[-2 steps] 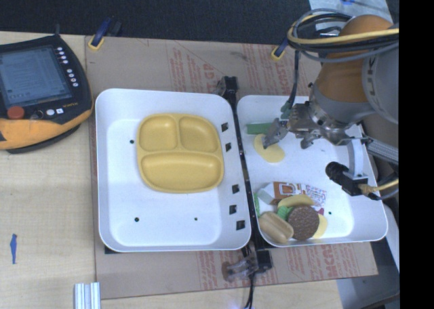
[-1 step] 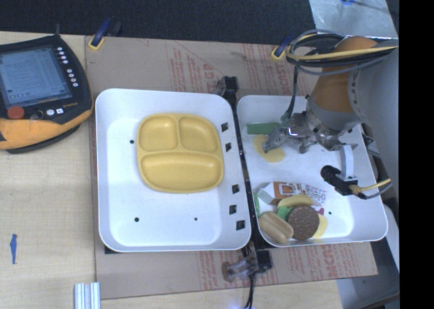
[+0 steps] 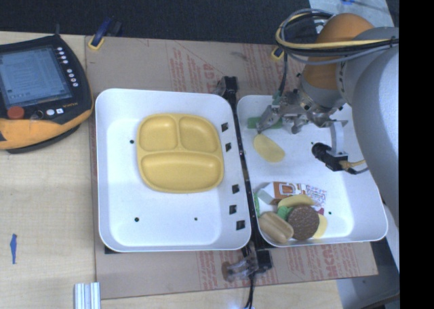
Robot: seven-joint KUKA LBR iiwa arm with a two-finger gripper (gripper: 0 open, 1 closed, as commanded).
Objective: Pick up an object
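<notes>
Gripper [image 3: 279, 123] low in right bin [image 3: 359, 199], finger state unclear, beside yellow piece [image 3: 269, 148], toy food [image 3: 293, 216] near front, yellow tray [image 3: 180, 151] in left bin [image 3: 115, 186]

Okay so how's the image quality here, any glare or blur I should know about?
In the camera view, the lighting is even and soft; the shallow white left bin is bright, with a faint shadow along its upper wall. The yellow three-compartment plastic plate is clear, while the tool and the small pile of toy food look slightly soft, so fine detail is hard to tell.
</notes>
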